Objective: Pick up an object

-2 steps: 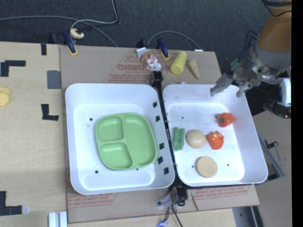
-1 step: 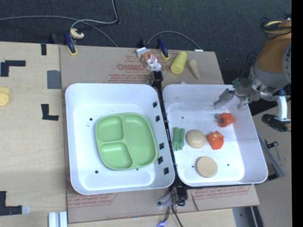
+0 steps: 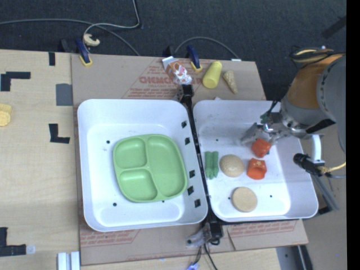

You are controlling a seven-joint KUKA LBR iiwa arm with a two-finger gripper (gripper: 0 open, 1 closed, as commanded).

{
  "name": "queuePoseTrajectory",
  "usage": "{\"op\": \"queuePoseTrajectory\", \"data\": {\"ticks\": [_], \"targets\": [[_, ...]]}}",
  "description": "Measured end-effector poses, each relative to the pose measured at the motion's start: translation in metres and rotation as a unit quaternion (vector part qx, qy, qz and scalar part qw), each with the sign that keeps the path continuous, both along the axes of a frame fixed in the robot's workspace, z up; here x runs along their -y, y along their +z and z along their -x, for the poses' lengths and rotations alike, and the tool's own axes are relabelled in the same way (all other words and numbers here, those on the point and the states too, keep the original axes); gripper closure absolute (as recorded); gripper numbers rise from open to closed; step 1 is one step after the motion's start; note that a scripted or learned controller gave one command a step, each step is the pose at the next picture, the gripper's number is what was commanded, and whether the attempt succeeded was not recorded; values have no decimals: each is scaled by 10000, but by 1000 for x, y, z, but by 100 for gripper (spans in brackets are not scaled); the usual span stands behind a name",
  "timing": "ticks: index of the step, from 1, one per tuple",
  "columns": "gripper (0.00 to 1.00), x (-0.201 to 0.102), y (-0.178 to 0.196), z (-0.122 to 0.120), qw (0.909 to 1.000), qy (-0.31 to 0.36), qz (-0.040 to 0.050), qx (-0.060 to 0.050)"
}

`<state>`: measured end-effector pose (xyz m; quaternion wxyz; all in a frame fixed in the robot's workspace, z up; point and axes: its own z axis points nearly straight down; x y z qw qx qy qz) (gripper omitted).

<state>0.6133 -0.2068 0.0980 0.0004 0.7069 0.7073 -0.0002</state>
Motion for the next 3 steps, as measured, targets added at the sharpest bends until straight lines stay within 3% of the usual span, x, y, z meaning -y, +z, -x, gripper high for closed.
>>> {"op": "queuePoseTrajectory", "data": {"ticks": [1,2,3], "targets": [[0,-14,-11,19,10000,0,21,31],[100,-14,0,18,10000,2,23,35],[100,-68,-9,-18,10000,9,-1,46]]}}
